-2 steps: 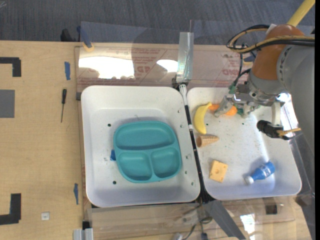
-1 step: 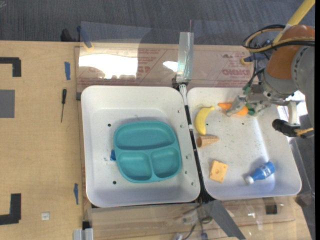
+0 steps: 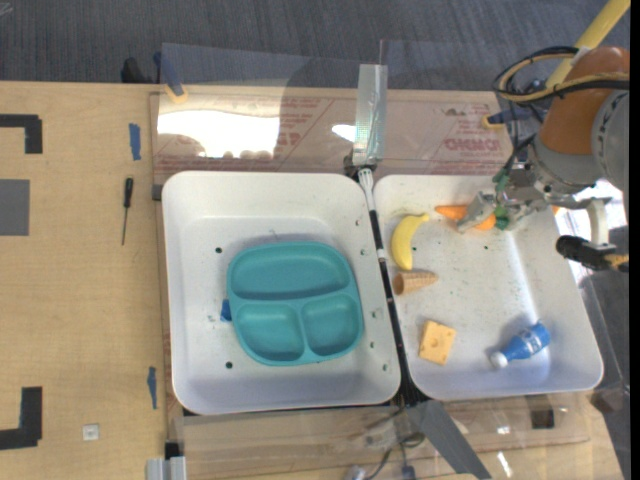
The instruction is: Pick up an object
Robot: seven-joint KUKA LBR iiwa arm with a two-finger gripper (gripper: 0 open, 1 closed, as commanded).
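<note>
Metal jaws [image 3: 487,214] sit over a tapered orange carrot [image 3: 462,212], grip state unclear, beside a curved banana [image 3: 404,240].

The grey arm [image 3: 585,118], orange-banded, is reaching in from the upper right of the frame, its tool [image 3: 497,211] pointing down-left.

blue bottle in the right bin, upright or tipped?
Tipped: the bottle lies on its side on the right bin floor, cap end pointing lower left.
</note>
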